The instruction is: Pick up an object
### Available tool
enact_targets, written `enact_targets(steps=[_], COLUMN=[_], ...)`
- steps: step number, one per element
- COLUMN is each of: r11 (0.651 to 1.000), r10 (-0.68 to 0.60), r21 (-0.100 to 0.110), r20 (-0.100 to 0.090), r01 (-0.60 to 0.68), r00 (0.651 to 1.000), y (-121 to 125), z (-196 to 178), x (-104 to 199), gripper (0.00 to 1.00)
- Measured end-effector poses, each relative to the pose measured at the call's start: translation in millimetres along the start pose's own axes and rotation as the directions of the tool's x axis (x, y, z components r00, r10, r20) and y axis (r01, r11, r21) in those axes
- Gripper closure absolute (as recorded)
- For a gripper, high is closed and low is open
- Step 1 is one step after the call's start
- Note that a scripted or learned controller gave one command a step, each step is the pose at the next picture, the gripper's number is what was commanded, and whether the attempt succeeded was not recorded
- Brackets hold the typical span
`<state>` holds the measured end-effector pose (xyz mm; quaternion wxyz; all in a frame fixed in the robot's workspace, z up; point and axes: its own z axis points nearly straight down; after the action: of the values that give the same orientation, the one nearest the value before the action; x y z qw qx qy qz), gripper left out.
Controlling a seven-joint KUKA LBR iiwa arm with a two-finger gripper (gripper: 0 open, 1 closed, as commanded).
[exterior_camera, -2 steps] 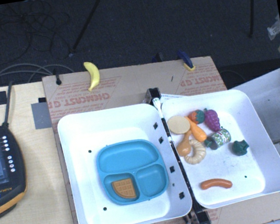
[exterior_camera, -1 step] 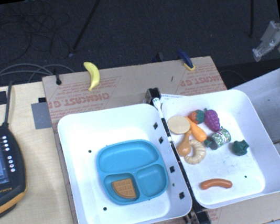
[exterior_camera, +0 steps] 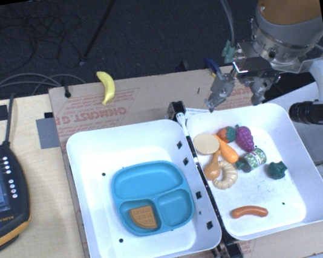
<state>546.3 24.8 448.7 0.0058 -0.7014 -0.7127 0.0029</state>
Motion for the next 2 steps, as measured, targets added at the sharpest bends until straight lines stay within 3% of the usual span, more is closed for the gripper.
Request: enact_targets(steps=[1, 2], r11=[1.0, 1.0], r10=[0.013, 0.007], r21=[-0.018, -0.006], r20=[0.003, 0.005], r01=[-0.012, -0.007], r00=[1.0, 1.0], y=[-37.9, -36.2], z=[-94.1, -98.0], x=[8.4, 10.2], gripper=[0.0, 1.0])
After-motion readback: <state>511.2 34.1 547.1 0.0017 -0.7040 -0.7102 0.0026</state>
